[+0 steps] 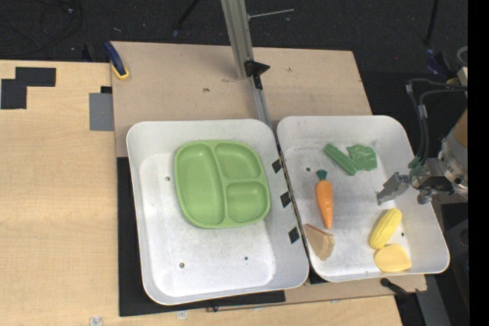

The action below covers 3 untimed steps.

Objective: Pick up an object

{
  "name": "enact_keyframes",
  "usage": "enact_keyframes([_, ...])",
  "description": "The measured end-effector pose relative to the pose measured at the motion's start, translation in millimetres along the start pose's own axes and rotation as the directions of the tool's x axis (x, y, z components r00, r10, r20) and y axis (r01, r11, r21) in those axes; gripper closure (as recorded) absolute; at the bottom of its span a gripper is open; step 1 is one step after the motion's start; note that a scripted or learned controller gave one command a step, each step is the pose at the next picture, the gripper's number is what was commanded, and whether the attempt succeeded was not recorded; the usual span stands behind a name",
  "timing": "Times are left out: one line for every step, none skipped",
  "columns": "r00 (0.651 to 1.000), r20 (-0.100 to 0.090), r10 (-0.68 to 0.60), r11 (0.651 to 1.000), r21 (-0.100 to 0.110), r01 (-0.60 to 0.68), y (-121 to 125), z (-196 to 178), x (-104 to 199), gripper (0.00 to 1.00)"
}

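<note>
- so far, judging by how things lie, nothing is lifted: every object in the right bin rests on its floor, so the whole pick is left to do.
- the gripper sits at about 3 o'clock of the right bin, just inside its edge, low over the floor; one grey finger points toward 9 o'clock, but whether the pincer is spread or closed cannot be told, and nothing is seen gripped in it.
- nearest candidates: the toy corn cob lies at about 6 o'clock from the gripper, near but apart; the yellow lemon-like piece is just beyond it, touching or nearly so.
- the green toy vegetable lies at about 10 o'clock from the gripper; the toy carrot is toward 9 o'clock, well apart, with a tan wedge below it.
- the left bin holds a green divided plate, far from the arm.
- what remains, as a judgement: settle over one object, close on it, raise it.
</note>
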<state>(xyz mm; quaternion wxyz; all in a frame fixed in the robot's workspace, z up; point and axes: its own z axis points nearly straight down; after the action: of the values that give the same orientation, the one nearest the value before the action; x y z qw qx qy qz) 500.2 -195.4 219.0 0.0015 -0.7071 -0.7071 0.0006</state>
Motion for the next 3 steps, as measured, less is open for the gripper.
enact_keyframes([1.0,-0.001,0.0,1.0,0.001,0.0,1,62,-2,0.0])
enact_keyframes([1.0,0.004,0.0,1.0,-0.007,0.0,6,103,-1,0.0])
enact_keyframes([1.0,0.009,-0.001,1.0,-0.025,0.001,14,120,-2,0.0])
